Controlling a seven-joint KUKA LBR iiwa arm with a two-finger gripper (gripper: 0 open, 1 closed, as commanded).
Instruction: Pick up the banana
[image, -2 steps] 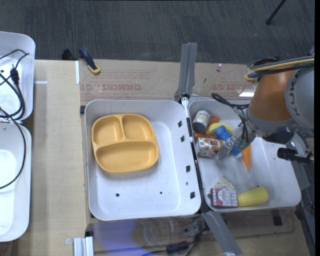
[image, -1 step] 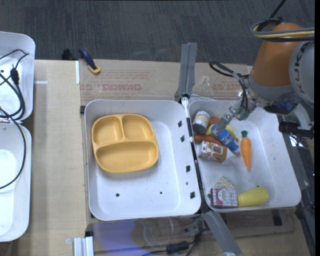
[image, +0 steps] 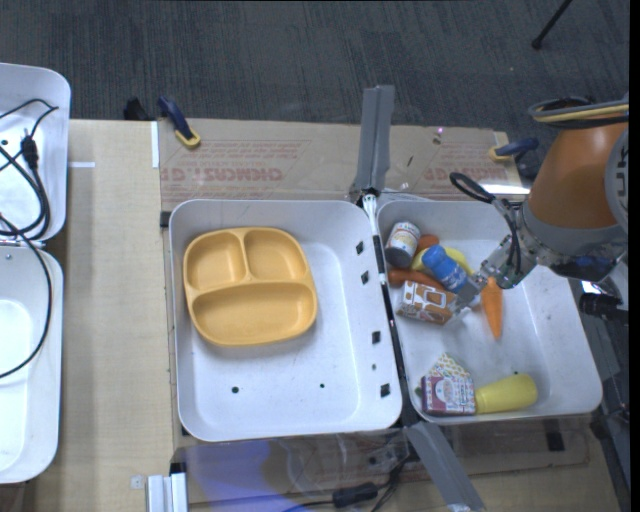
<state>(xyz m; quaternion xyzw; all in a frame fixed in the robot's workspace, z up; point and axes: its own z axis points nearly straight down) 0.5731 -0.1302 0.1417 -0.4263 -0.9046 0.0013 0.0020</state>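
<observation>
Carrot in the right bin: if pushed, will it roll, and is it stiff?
The carrot looks like smooth, rigid plastic, so it probably keeps shape but may slip. Its round, tapered body lies flat on the right bin floor, so a sideways push would likely roll it in a curve.

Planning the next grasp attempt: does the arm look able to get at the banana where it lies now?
Probably, but not cleanly. The banana is mostly buried under the blue bottle, with the can and carton crowding it. The gripper sits close by, beside the carrot.
</observation>
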